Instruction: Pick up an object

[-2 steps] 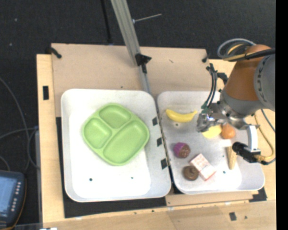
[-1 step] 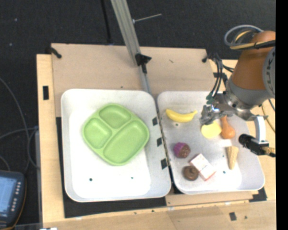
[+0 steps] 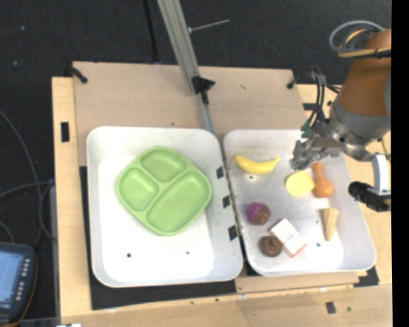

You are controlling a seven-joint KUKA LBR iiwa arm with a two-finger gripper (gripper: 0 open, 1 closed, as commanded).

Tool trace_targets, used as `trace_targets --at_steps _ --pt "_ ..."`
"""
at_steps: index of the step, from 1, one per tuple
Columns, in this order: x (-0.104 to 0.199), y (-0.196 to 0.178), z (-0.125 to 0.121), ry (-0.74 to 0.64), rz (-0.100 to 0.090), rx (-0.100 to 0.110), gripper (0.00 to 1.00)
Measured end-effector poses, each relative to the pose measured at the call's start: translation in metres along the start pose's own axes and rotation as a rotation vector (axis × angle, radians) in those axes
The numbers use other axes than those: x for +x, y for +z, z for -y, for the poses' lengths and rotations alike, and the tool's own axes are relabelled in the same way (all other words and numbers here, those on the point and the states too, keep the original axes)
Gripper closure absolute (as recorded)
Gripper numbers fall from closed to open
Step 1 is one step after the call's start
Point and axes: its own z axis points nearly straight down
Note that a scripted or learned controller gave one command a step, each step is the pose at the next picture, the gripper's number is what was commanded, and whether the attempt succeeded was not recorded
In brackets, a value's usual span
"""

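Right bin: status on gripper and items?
Gripper low over right bin, grip state unclear. Nearest: yellow round piece, carrot, banana. Nothing seen lifted. Green plate in left bin.

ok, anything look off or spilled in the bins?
Nothing stands out. The green plate lies flat in the left bin. The banana, carrot and other food lie loose and separate in the right bin, none spilled outside.

Dark carpet (image 3: 54, 26) around wooden bench (image 3: 259, 87).
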Motion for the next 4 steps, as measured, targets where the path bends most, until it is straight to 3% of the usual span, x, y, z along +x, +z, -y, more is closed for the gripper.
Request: trace_targets --at_steps 2,4 --pt "0.103 0.004 0.005 -0.003 -0.002 0.005 1.0" --pt "0.202 0.016 0.035 -0.004 -0.003 0.006 1.0"
